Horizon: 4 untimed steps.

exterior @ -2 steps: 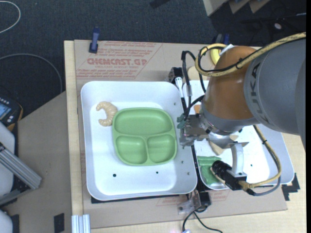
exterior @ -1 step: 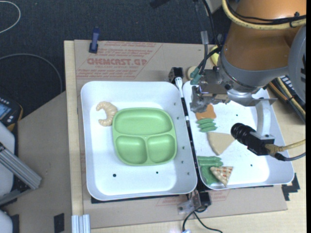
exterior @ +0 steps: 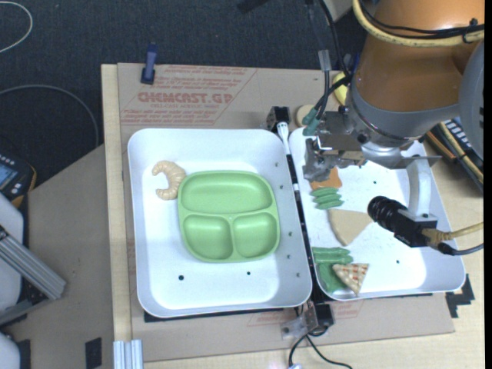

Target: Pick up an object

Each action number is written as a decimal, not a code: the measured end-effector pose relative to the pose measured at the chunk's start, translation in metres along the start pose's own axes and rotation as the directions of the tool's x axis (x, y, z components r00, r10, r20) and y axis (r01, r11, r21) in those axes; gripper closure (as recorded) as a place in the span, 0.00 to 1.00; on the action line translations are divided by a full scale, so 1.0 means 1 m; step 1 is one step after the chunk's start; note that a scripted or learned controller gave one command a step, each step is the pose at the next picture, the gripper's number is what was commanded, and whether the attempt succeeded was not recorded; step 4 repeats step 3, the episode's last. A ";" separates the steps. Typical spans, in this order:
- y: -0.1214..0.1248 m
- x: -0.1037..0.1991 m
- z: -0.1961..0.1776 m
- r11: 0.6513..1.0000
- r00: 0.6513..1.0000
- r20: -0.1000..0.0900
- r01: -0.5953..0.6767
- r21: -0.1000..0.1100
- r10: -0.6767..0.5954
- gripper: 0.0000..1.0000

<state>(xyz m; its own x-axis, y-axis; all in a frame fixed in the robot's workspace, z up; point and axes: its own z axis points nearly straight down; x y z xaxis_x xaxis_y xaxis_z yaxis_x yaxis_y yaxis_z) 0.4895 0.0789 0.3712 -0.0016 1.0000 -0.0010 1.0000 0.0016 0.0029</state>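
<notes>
Pizza slice is noted at the near edge of the right bin, touching a green piece at its far side. Farther in lie a tan wedge, green beans and an orange piece. In the left bin a green tray is seen, with a croissant just beside its far-left corner.

The gripper is held low over the right bin's far-left part, just above the orange piece and beans; whether it is spread or closed cannot be told. The arm is bent steeply down from the far right.

Step judged: descent for a grasp, nothing yet lifted. A closing on the piece below, then a straight lift, is called for next; the bin wall close by leaves little room.
</notes>
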 end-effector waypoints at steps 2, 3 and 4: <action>-0.010 -0.021 -0.039 1.000 1.000 -0.002 0.003 -0.008 -0.003 1.00; -0.009 -0.022 -0.044 1.000 1.000 0.000 0.000 -0.001 0.000 1.00; -0.009 -0.022 -0.044 1.000 1.000 0.000 0.000 -0.001 0.000 1.00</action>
